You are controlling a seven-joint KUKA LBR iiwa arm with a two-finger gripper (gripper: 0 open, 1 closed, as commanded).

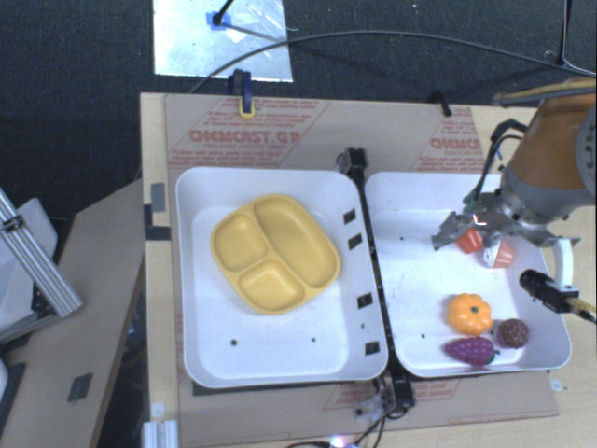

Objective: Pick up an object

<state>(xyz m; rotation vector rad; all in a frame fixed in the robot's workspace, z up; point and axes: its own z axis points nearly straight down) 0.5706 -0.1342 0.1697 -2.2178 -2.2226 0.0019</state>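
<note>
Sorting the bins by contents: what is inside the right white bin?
The right white bin holds an orange toy pumpkin, a purple grape bunch, a dark red round fruit and orange-and-white pieces under the grey gripper, which partly covers them.

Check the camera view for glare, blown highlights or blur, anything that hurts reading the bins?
Camera view: lighting is even and soft, shadows faint. The white bins run close to overexposed, so their rims lose detail. A bright glint sits at the gripper, washing out the orange-white item under it. The yellow divided plate and toy pumpkin read sharp.
</note>
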